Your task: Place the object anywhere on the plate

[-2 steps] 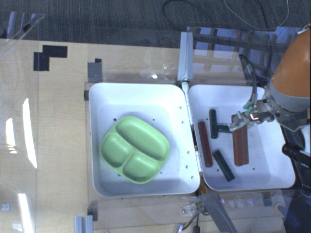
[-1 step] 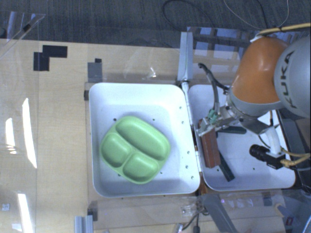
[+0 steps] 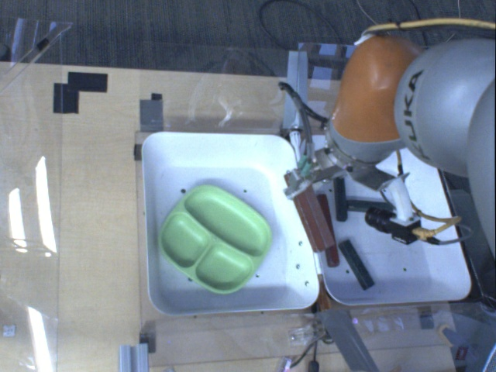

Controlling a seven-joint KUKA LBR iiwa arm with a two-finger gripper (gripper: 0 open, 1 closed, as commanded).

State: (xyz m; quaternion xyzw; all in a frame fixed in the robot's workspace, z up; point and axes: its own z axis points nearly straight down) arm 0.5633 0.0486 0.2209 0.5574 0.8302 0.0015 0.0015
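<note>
The arm (image 3: 449,107) is the biggest thing here, coming in from 3 o'clock, with its orange band sitting at about 1 o'clock. Under it the bench (image 3: 77,208) runs out towards 9 o'clock, pale wood under a clear sheet, with a black L-shaped mark (image 3: 77,90) at 10 o'clock.

The left bin (image 3: 167,161) lies at the centre. The right bin (image 3: 434,277) touches it on its 3 o'clock side and is partly covered by the arm.

The plate (image 3: 215,239) is green, rounded and split into three wells. It lies flat in the left bin, towards that bin's 7 o'clock corner.

A reddish-brown bar (image 3: 319,227) lies along the seam between the two bins, at 3 o'clock from the plate and apart from it. It runs from 11 o'clock to 5 o'clock.

The claw (image 3: 306,178) sits at the bar's upper end. Whether it is open or closed, or has hold of the bar, cannot be told.

In the right bin a black stick (image 3: 356,264) lies just beside the bar's lower end, at its 4 o'clock. A shorter black piece (image 3: 339,200) stands near the bar's upper half.
</note>
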